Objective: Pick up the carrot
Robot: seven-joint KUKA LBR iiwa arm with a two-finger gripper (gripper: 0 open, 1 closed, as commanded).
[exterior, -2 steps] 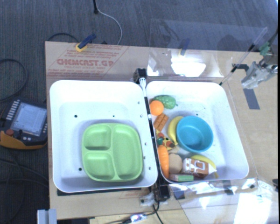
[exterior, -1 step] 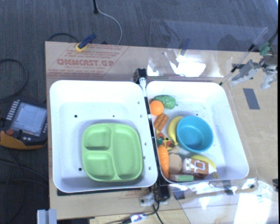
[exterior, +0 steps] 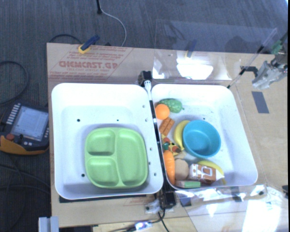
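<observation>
Desk [exterior: 87, 66] space is taken up mostly by two white bins set side by side. The left bin [exterior: 67, 105] is occupied by a green divided plate [exterior: 117, 157]. The right bin [exterior: 237, 129] is crowded: a blue bowl [exterior: 201, 138] is seen at its middle, a yellow banana [exterior: 179, 129] is pressed against the bowl's left side, and a leafy green item [exterior: 170, 104] and an orange fruit [exterior: 162, 111] are placed near the top left corner. A small box [exterior: 203, 173] and a pale round piece [exterior: 181, 168] are found at the lower edge.

The carrot [exterior: 169, 165] is taken to be the orange tapered piece lying along the left wall of the right bin, near its lower end, just beside the pale piece and below the banana. A second orange piece [exterior: 166, 126] higher up could be mistaken for it.

The claw [exterior: 267, 76] is seen at the far right, above the desk outside the bins and well apart from the carrot. Whether it is spread or pressed together cannot be told, as it is too small and blurred. Nothing is seen in it.

The task is judged barely begun: the reach, descent, grip and lift are all left to be done. The wall and the close neighbours are likely to hinder the grasp.
</observation>
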